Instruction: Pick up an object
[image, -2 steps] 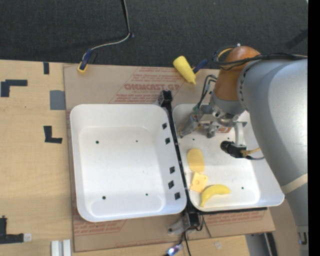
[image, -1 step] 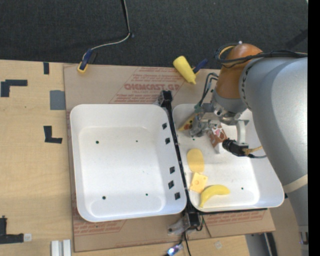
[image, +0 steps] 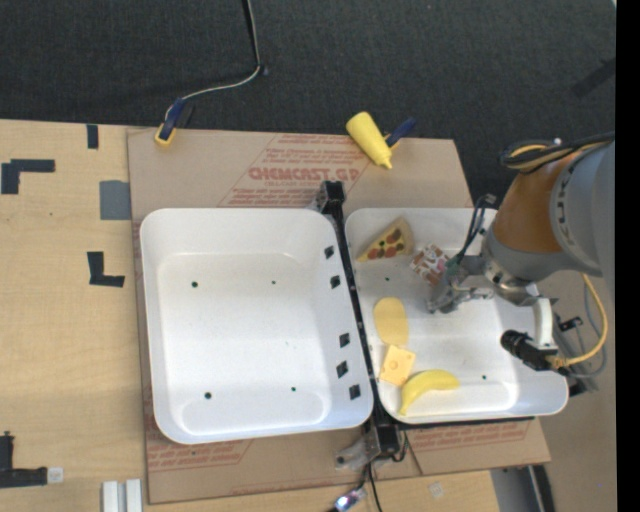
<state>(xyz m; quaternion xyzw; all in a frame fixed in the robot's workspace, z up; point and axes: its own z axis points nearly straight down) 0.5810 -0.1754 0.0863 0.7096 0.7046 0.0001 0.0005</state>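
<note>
The right bin (image: 500, 400) holds a pizza slice (image: 386, 241) at its back left, a small red-and-white object (image: 428, 262) beside it, a pale yellow oval piece (image: 391, 320), a yellow cheese wedge (image: 398, 365) and a banana (image: 428, 386) near the front. My gripper (image: 446, 297) reaches down into this bin from the right, just in front of the red-and-white object. Its tips sit low near the bin floor, and nothing shows between them.
The left bin (image: 160, 250) stands beside the right one, a black divider (image: 345, 300) between them. A yellow bottle-shaped toy (image: 369, 138) lies on the cardboard behind the bins. The grey and orange arm (image: 545, 220) fills the right side above the bin.
</note>
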